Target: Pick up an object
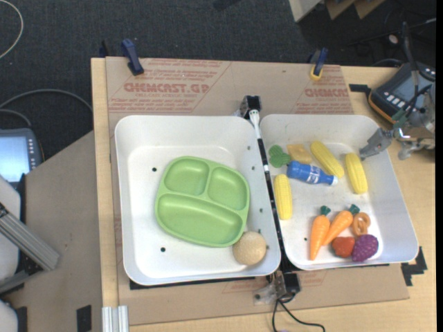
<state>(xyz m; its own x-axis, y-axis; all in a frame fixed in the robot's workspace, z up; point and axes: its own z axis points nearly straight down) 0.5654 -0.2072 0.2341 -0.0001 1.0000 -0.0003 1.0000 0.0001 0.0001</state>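
The right bin (pixel 398 206) holds several toy foods. Among them are three yellow corn cobs (pixel 282 196) (pixel 325 158) (pixel 356 171), a blue bottle (pixel 310 173), a green piece (pixel 279 156) and two carrots (pixel 318 234) (pixel 339 225). An orange ring (pixel 360 221), a red strawberry (pixel 344 246) and purple grapes (pixel 365 246) lie near its front. My gripper (pixel 377 144) comes in over the bin's far right corner, just right of the nearest corn cob and above it in the view. Nothing is seen held in it.
The left bin (pixel 131 185) holds a green divided plate (pixel 202 200) and a tan ball (pixel 249 247) at its front right corner. A black clip (pixel 250 106) sits where the bins meet. Blue clamps (pixel 131 55) (pixel 318 62) grip the cardboard's far edge.
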